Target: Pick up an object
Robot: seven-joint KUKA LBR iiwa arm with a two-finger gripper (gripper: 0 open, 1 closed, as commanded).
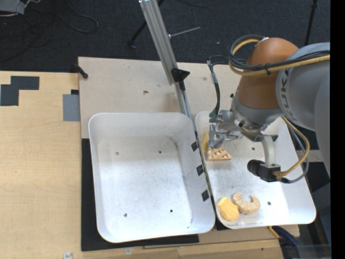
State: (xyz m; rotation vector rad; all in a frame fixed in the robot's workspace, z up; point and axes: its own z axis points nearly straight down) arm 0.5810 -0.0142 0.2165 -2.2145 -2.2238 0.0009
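Observation:
My gripper (218,141) hangs over the upper left part of the right bin (291,204), pointing down at a tan waffle-like piece (219,155) that lies just below its tips. A thin yellow item (205,142) stands against the bin's left wall beside the gripper. Near the bin's front edge lie a yellow corn-like object (227,209) and a pale beige lumpy object (247,203), touching each other. The gripper's tips are small and dark against the waffle.
The left bin (102,144) sits beside the right one, with a divider wall and black clips between them. A slanted metal rail (161,42) rises behind the bins. The bulky orange and grey arm (269,85) covers the right bin's upper right.

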